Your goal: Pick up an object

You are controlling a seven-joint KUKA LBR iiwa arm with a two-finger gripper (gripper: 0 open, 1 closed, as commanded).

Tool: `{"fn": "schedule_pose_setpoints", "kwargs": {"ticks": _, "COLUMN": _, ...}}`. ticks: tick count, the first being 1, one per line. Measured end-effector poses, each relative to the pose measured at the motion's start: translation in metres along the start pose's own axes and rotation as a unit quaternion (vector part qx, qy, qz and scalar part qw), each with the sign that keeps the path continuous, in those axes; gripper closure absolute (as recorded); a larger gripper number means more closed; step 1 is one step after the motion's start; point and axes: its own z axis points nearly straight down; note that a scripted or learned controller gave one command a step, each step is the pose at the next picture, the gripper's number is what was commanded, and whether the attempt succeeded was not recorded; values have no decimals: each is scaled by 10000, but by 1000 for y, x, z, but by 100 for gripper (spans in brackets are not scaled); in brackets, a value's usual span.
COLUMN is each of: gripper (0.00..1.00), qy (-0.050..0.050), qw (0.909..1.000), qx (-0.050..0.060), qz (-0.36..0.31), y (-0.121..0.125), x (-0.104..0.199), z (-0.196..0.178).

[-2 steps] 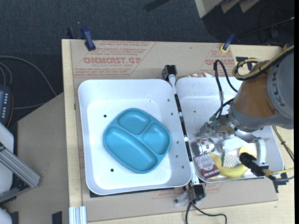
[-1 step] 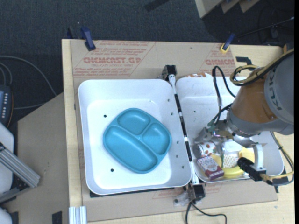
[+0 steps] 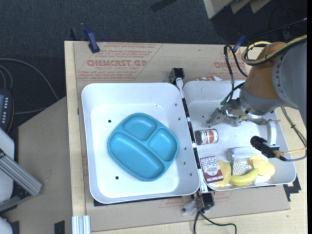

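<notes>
The right bin (image 3: 207, 92) holds a small red and white can (image 3: 207, 137) lying on its side near the divider. In front of it lie a red box (image 3: 210, 168), a yellow banana (image 3: 243, 178), a clear plastic item (image 3: 240, 161) and a pale yellow piece (image 3: 264, 165). My gripper (image 3: 220, 116) hangs low over the back half of this bin, just behind and to the right of the can, with nothing visibly in it. The grey arm with its orange band (image 3: 261, 82) comes in from the right.
In the left bin (image 3: 92, 130) lies a blue divided plate (image 3: 142, 145), a little right of centre. A ridge with clips (image 3: 187, 126) separates the bins. Cables (image 3: 287, 152) run along the right bin's right side. A blue clamp (image 3: 91, 40) sits on the bench's back left corner.
</notes>
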Motion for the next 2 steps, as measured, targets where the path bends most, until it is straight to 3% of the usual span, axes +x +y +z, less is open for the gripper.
{"fn": "schedule_pose_setpoints", "kwargs": {"ticks": 1, "gripper": 0, "qy": 4, "qw": 10000, "qx": -3, "qz": -2, "y": 21, "x": 29, "z": 0}}
{"fn": "schedule_pose_setpoints", "kwargs": {"ticks": 2, "gripper": 0, "qy": 8, "qw": 10000, "qx": 17, "qz": 6, "y": -4, "x": 31, "z": 1}}
